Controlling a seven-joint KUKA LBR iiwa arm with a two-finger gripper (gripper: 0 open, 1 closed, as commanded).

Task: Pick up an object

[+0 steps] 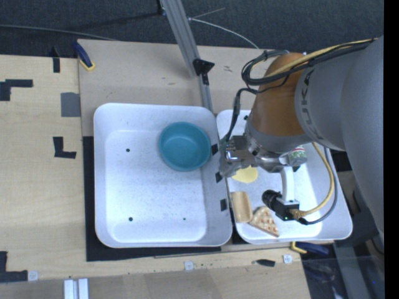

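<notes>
The claw [235,157] sits low over the left edge of the right bin [333,226], right at the wall it shares with the left bin [112,185], and whether it is spread or closed I cannot tell from up here, nor whether it has anything. Just beside it, toward the near side, lies a pale yellow piece [247,175], partly tucked under the wrist. Nearer the camera, a tan block [240,205] and a toast-coloured wedge [265,220] lie side by side (any of them would do as the object). Across the wall, a teal bowl [184,145] stands upright in the far right corner of the left bin. My read: this is the reach-and-descend step, nothing lifted yet. The next move calls for settling squarely over the yellow piece, clear of the bin wall, then closing and rising from the desk [37,167].
</notes>
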